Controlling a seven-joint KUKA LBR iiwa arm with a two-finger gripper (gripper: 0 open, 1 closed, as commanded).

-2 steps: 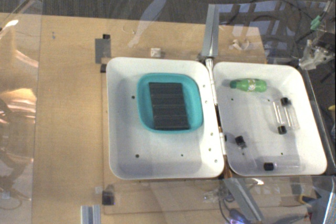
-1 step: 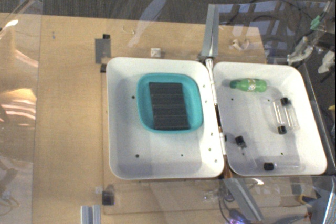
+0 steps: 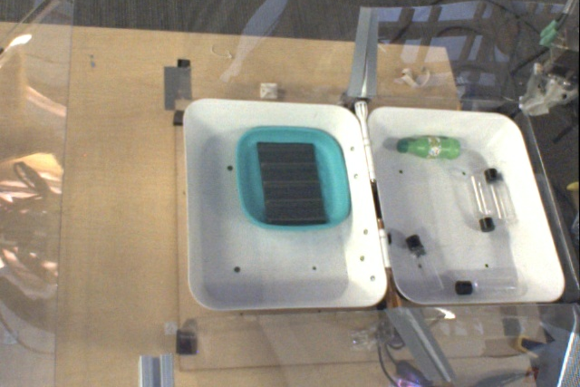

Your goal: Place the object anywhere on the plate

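Teal plate (image 3: 293, 178), rounded-square, glossy rim, with a dark ribbed rectangular insert, sits in the left white bin (image 3: 217, 276) on the wooden surface (image 3: 118, 195). Green object (image 3: 429, 147), apparently a small plastic bottle, lies on its side near the right bin's (image 3: 535, 276) far edge, long axis left-right; a clear tube (image 3: 485, 198) with black ends and small black pieces lie nearby. Pincer state: cannot tell.

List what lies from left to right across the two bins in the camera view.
Left bin → teal plate with a dark ridged block on it → right bin → small black piece → green bottle → clear tube with black ends.
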